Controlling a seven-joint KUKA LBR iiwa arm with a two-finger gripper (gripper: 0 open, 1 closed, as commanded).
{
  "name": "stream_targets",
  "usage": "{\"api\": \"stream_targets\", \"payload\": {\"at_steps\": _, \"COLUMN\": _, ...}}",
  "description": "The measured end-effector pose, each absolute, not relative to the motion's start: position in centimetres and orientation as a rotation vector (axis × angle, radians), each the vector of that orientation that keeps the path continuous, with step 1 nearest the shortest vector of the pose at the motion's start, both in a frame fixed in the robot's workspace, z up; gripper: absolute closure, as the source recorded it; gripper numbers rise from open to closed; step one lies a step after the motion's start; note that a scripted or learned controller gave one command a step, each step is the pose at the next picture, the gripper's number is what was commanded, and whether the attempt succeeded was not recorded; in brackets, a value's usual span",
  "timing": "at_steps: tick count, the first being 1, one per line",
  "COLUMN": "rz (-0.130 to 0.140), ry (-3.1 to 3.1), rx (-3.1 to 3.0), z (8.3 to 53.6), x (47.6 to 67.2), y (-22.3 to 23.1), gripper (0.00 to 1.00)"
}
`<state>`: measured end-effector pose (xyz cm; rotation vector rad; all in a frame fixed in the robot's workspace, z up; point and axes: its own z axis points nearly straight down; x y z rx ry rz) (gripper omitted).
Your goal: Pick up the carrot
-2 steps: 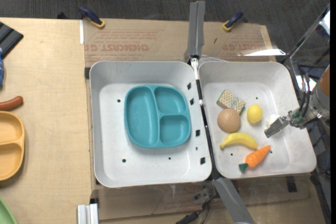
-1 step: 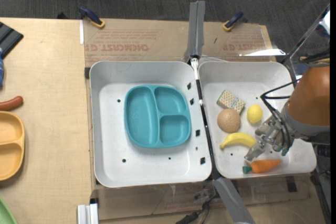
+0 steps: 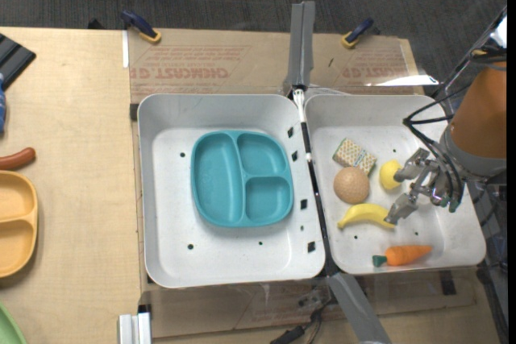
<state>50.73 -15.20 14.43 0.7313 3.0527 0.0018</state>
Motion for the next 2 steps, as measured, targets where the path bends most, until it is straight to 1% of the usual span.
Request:
{"api": "stream_targets", "payload": {"at_steps": 1, "rz": 0.003, "ry": 3.056, "rx": 0.731, "z": 9.2, "x": 47.8, "y": -13.1, "gripper": 0.0}}
{"api": "stream_targets", "payload": {"at_steps": 2, "rz": 0.002, "ry": 3.125, "rx": 0.301, "z": 19.5, "x": 52.2, "y": -14.7, "gripper": 0.0}}
